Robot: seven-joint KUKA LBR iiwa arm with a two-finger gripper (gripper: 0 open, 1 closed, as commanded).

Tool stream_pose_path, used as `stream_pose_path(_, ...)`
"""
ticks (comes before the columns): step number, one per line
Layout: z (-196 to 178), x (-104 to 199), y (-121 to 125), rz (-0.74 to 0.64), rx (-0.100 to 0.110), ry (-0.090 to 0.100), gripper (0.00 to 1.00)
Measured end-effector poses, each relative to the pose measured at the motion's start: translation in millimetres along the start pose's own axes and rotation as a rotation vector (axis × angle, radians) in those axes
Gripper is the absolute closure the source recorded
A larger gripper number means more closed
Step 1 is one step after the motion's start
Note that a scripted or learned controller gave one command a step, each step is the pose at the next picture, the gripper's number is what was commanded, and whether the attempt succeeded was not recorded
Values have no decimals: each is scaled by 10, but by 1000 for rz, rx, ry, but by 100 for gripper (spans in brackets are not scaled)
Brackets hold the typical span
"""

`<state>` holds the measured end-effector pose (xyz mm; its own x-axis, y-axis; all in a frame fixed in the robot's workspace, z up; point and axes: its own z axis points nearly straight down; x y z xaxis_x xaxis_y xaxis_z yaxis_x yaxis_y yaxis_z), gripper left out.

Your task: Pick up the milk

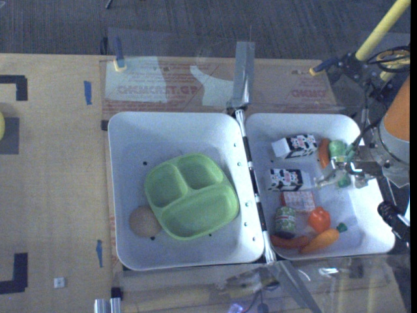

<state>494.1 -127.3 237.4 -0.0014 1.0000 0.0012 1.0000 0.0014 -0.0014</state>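
Observation:
Two milk cartons, white with black cow patches, lie in the right bin (pixel 365 240). One milk carton (pixel 294 145) is near the bin's back, the other milk carton (pixel 285 178) sits just in front of it, near the bin's left wall. My gripper (pixel 334 177) hangs over the right half of this bin, to the right of both cartons and apart from them. It looks open, with nothing between its fingers. The grey arm with its orange band (pixel 399 119) comes in from the right.
Around the gripper lie a green and orange vegetable (pixel 332 150), a pink packet (pixel 300 201), a small jar (pixel 285 220), a red pepper (pixel 318 219), an orange carrot (pixel 323 240) and a red chili (pixel 290 242). The left bin (pixel 130 149) holds a green divided plate (pixel 191 195) and a tan ball (pixel 144 221).

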Motion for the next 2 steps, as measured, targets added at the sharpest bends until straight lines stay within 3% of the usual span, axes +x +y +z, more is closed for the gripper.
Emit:
stream_pose_path(1,1159,233,732,31,-18,-3,0)
stream_pose_path(2,1038,220,748,33,-23,-5,100)
